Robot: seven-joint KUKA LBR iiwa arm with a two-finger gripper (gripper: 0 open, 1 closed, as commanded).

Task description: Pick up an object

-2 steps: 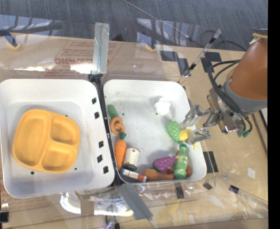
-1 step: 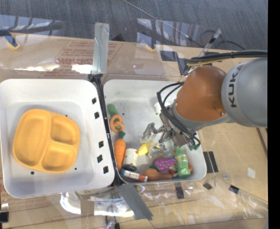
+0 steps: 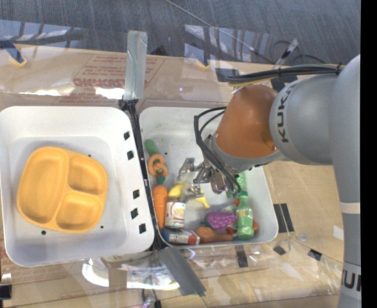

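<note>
We take the carrot (image 3: 160,203) as our landmark, lying lengthwise along the left wall of the right bin (image 3: 175,117), just beside the divider. The gripper (image 3: 204,177) hangs to the right of the carrot's upper end, low over the toy pile, and we cannot tell how its jaws stand, nor whether they have anything, because the metal parts blur into the clutter beneath. Candidates for picking crowd below it: a small can (image 3: 175,213) touching the carrot's right side, a yellow piece (image 3: 198,199) further right, a purple grape bunch (image 3: 220,220) beyond that, and a green bottle (image 3: 244,215) against the far right wall. To do this step well, we judge it best to choose a piece with bare floor on two sides, come straight down, and close across its narrow width. The carrot itself sits too near the wall for a finger to slip in. Open room lies above the carrot, toward the bin's upper half, where the white floor is bare; the left bin (image 3: 21,242) beyond the carrot holds a yellow divided tray (image 3: 61,188).
</note>
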